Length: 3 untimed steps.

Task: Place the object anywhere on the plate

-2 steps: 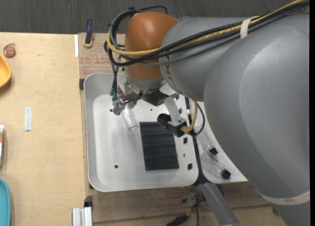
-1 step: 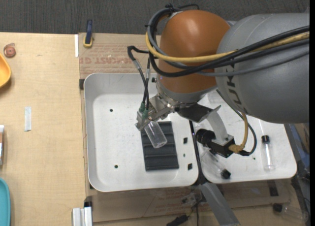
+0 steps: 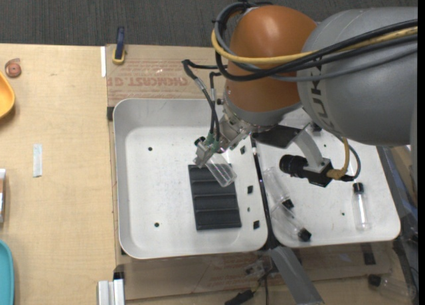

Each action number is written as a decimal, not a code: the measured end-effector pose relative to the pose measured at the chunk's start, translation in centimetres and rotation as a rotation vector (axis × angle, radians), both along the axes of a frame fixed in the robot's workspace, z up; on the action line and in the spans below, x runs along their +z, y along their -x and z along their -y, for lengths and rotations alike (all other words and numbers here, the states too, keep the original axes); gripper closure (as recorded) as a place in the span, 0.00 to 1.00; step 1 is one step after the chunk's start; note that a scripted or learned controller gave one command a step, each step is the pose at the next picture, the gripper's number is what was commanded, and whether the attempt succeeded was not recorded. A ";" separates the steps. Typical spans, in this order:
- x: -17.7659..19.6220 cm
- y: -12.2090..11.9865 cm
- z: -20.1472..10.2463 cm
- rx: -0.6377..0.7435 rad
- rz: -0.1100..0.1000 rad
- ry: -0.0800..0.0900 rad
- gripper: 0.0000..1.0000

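Arm: grey link enters from right, spans upper right of view, reaches left.
Orange band: above wrist, domed toward camera, yellow cable looped round it.
Wrist: points down.
Gripper: low over left bin, near middle of its right edge.

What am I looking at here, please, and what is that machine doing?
It is one photo from a fixed camera above the bench, looking down at a slant. The big grey and orange shape is a robot arm reaching in from the right. Its tool hangs over the left white bin, at the far edge of a black ribbed plate. A clear tube sits at the tool's tip; whether it is gripped, I cannot tell. More clear tubes lie in the right bin.
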<state>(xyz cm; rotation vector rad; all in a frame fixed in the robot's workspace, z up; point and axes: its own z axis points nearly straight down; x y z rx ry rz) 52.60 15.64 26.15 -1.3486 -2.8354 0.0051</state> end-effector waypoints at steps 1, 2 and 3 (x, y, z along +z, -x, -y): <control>-8.4 -4.7 1.2 0.120 0.001 -0.001 1.00; -4.3 -0.4 4.5 0.375 0.002 -0.002 1.00; -8.4 -6.7 1.3 0.553 0.003 -0.003 1.00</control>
